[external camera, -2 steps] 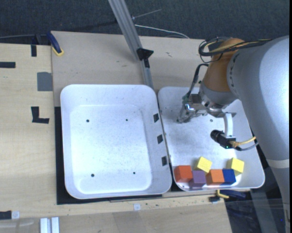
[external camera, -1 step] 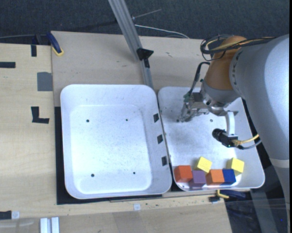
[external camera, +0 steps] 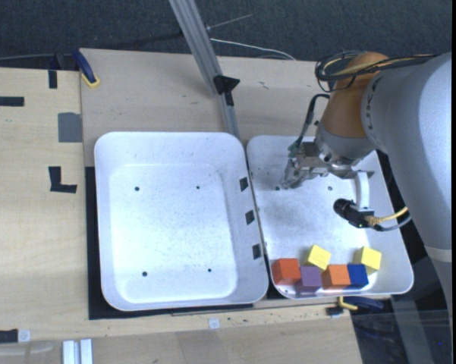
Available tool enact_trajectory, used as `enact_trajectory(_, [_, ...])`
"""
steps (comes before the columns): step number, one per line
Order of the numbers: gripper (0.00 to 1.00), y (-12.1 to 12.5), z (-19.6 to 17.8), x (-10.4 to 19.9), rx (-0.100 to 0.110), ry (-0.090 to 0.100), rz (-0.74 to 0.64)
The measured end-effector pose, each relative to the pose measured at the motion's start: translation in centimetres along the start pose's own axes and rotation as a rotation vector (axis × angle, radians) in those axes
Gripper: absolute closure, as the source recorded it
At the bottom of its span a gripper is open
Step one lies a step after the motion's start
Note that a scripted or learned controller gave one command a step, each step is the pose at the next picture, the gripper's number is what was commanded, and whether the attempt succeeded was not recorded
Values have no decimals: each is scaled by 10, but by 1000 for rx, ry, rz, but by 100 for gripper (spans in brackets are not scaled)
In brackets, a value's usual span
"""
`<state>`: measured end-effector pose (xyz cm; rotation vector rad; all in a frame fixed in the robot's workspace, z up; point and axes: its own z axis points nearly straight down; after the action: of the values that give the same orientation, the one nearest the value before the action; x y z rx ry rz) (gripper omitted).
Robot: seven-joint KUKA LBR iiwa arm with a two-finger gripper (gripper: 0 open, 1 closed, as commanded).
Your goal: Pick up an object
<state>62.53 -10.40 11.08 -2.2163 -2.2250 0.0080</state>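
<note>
Several small blocks lie at the near end of the right bin (external camera: 398,268): an orange block (external camera: 287,269), a purple block (external camera: 310,277), a yellow block (external camera: 319,257), a second orange block (external camera: 337,276), a blue block (external camera: 356,275) and another yellow block (external camera: 370,258). My gripper (external camera: 292,174) hangs over the far left part of the right bin, well away from the blocks, with its tips pointing down at the bare bin floor. I see nothing between the fingers.
The left bin (external camera: 106,203) sits beside the right one. A metal pole (external camera: 201,48) slants in from the top to the bins' far edge. My grey arm (external camera: 417,142) covers the right side. Black tape marks lie on the bench at left.
</note>
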Motion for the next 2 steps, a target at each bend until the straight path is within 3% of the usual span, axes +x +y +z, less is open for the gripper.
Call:
enact_trajectory(1, [100,34,20,-39,-5,1,4])
enact_trajectory(2, [100,-63,20,-27,3,4,5])
